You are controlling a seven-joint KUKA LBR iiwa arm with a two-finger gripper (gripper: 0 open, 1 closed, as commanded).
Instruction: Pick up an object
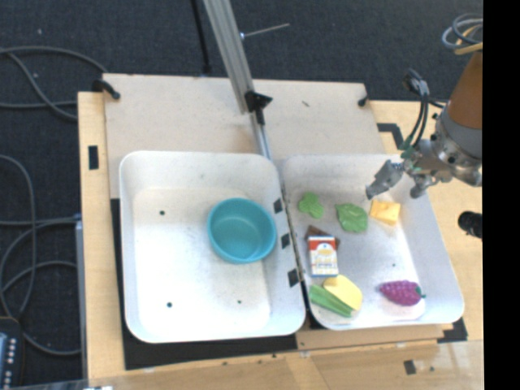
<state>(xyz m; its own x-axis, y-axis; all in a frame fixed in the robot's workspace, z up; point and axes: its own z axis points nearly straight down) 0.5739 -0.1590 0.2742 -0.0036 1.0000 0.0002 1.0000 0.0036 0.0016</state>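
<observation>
My gripper [398, 187] hangs over the far right part of the right bin [431, 242], its two fingers spread apart and nothing between them, so it is open. Just below it lies a yellow wedge [385, 211]. To the wedge's left sit a green leafy piece [352, 217] and a smaller green piece [310, 205]. A small red and orange box [322, 254] lies mid-bin. A yellow and green corn cob [337, 295] and purple grapes [400, 292] rest near the front edge.
A blue bowl [241, 230] stands in the left bin [154, 218]. A slanted metal pole [231, 47] rises from between the bins at the back. Cables lie on the dark floor at the left.
</observation>
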